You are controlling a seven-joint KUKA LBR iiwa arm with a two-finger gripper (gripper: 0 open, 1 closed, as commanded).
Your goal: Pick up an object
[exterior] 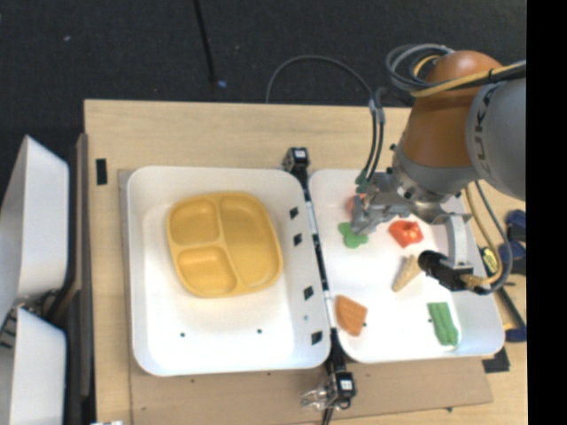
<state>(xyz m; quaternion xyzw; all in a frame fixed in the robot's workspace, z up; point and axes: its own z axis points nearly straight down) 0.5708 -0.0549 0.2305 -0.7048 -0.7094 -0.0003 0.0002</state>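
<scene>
Two shallow white plastic bins sit side by side on the pale wooden bench point(221, 118); the left bin point(142, 326) holds one thing, a yellow plastic divided plate point(223, 243) with three compartments, lying flat near the bin's middle.

The right bin point(390, 348) holds five loose things: one small green plastic piece point(353, 235) near the upper left of the bin; one red-orange blocky toy point(406, 232) just right of it; one tan wedge-shaped piece point(407, 274) near the middle, tilted; one orange rounded piece with a pale edge point(351, 314) at the lower left, close to the divider between the bins; one green oblong piece point(443, 322) at the lower right, well apart from the others.

The single grey arm with its orange band point(443, 113) reaches in from the right and stands over the upper part of the right bin; the gripper point(363, 212) points down at the upper left of that bin, just above the small green piece and beside the red-orange toy; whether its fingers are spread or closed cannot be told from this angle, and nothing is visibly held between them. A black fitting point(443, 268) with cabling hangs off the wrist to the right of the tan wedge.

Dark cables loop on the bench behind the right bin.
</scene>
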